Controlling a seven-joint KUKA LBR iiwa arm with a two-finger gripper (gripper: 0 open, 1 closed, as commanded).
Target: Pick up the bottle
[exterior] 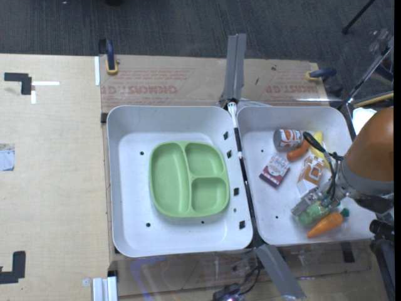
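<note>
The bottle [309, 212] — a small green one with a clear or silvery upper part — lies on its side at the near right of the right bin [266, 224], its long axis running from lower right up toward the left. A carrot [325, 224] lies just beside it on the near side, roughly parallel and apparently touching.

The gripper [321, 196] is low over the bottle's upper end, directly above or at it, so the bottle sits immediately below and slightly left of the tool. Whether the gripper is open, closed or gripping cannot be told here.

Other contents: a can [287, 138], a small dark red packet [274, 170] and an orange-and-white packet [312, 168] — print on all three is too small to read. The left bin [119, 187] holds a green divided plate [188, 179]. Red lettering on the board behind the bins is reversed and not reliably legible.
</note>
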